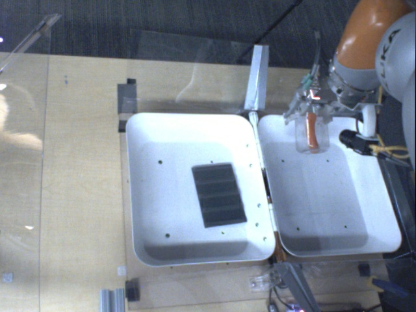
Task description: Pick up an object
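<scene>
Hanging above the far corner of the right bin, near the divider, the gripper sat under the grey wrist and orange band of the arm. Seemed closed on a small clear object with an orange-red core, which hung upright beneath the jaws; held between them as far as the slanted view allowed, though the exact contact stayed hard to make out. Appeared lifted clear of the bin floor, with a faint shadow under it, so judged as the lift stage of the pick, grasp probably already made. Left bin held a dark ribbed rectangular pad, lying flat near its middle, well apart from the gripper and untouched. Next move judged to call for a steady, straight rise with the jaws kept firmly closed, since a smooth transparent piece could slip or swing. Also worth keeping clear of the upright metal post just beyond the bins on the bench.
</scene>
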Controlling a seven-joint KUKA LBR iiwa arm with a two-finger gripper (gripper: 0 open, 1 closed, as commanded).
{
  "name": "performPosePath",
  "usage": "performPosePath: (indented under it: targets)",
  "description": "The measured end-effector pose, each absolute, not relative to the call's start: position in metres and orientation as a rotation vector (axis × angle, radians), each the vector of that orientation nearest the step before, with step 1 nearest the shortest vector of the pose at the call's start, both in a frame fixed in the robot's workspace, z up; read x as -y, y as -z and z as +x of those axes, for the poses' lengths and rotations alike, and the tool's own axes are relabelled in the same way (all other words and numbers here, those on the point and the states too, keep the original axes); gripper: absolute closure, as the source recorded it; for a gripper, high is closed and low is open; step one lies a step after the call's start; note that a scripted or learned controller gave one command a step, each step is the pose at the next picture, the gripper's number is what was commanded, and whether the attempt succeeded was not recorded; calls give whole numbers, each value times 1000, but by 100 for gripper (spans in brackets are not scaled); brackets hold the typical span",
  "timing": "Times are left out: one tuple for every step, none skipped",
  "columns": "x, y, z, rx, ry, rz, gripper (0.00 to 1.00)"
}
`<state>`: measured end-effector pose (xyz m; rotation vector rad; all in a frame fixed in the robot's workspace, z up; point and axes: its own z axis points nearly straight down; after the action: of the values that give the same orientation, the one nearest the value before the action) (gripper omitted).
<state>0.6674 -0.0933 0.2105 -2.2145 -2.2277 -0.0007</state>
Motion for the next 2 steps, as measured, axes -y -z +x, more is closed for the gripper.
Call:
performPosePath:
  targets:
    - [130,-129,668,2160,-5,-2277,0]
    - [129,-128,661,2118,35,-2353,0]
